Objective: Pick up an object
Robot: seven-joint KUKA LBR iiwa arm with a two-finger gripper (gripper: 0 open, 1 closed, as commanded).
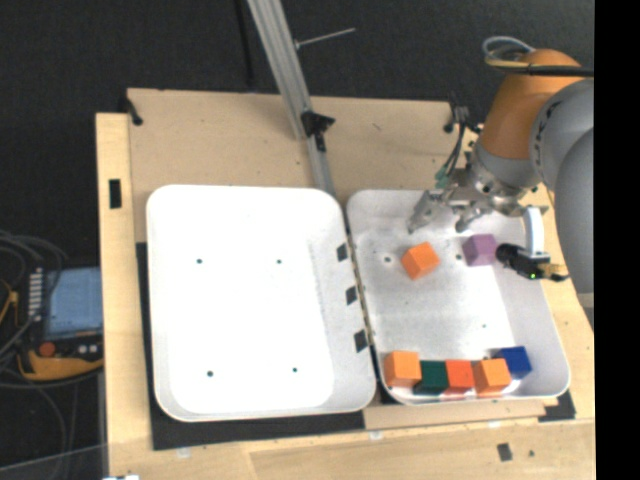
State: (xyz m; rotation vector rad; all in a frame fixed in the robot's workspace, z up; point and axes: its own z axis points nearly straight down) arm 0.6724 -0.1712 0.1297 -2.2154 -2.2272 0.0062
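My gripper (pixel 440 220) hangs over the far part of the right bin (pixel 440 308), open, its two fingers spread apart with nothing between them. An orange block (pixel 421 259) lies just in front of the fingertips, slightly to the left. A purple block (pixel 480 250) sits to the right of the orange one, under the wrist side of the gripper. Along the near wall of the bin stand an orange block (pixel 403 366), a green block (pixel 433 375), two more orange blocks (pixel 475 374) and a blue block (pixel 514 360).
The left bin (pixel 245 298) lies beside the right one, split from it by a rim with black clips (pixel 352 293). A slanted metal rail (pixel 285 63) crosses the back of the bench. The grey arm with its orange band (pixel 520 108) fills the upper right.
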